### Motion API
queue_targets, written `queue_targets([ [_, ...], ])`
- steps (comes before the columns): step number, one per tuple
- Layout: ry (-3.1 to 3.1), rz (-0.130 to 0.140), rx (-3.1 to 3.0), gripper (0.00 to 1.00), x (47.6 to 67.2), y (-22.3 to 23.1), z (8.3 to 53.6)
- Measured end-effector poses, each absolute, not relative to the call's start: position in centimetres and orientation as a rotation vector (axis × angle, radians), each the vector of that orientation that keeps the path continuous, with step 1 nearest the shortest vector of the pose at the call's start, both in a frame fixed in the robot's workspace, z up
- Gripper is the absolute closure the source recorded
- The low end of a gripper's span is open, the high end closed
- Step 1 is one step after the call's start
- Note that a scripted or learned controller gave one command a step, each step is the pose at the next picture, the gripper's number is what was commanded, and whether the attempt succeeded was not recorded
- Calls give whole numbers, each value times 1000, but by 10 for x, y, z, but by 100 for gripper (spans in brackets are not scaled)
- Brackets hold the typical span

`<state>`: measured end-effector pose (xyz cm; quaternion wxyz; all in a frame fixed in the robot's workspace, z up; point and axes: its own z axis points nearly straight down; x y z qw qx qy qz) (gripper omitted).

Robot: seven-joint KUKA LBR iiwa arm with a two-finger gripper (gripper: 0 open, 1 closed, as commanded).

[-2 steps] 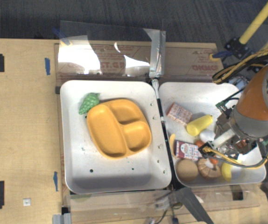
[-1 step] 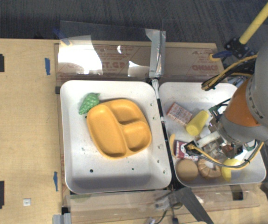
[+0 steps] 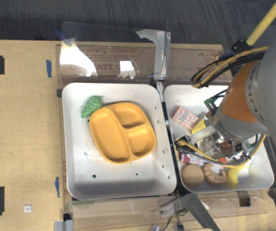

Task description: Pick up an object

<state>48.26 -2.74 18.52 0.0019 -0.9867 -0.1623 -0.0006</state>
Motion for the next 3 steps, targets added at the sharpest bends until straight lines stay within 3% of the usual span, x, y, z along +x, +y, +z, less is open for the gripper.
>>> queue_targets([
  [1, -496, -6, -3099, 100, 570, 49, 282],
  [2, -419, -13, -3112, 100, 637, 73, 411],
  [3, -417, -2, -3114, 0, 637, 72, 407],
])
